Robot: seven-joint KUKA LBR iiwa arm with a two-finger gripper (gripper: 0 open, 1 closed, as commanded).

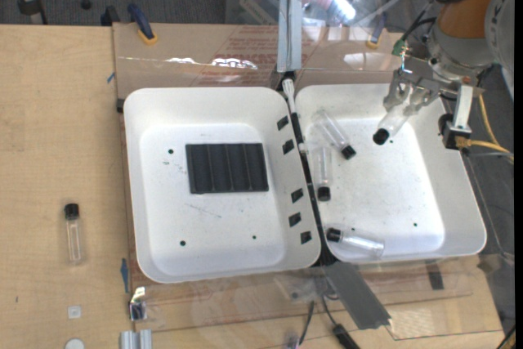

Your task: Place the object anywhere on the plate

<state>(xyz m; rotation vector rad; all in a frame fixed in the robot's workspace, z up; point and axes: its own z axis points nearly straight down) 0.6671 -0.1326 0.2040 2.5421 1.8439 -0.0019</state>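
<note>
Four vials (336, 136), one black plate (228, 168)

The bench (49, 118) is pale matt wood. Both white bins (212, 106) look like smooth, slightly glossy plastic, the right bin (425, 200) speckled. The ribbed black plate (228, 167) is matt. The vials (320, 163) are clear and glassy with black caps.

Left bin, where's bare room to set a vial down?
In the left bin, bare floor rings the dark ridged plate, widest below it. The right bin is crowded along its left side with vials; its lower right is bare.
</note>
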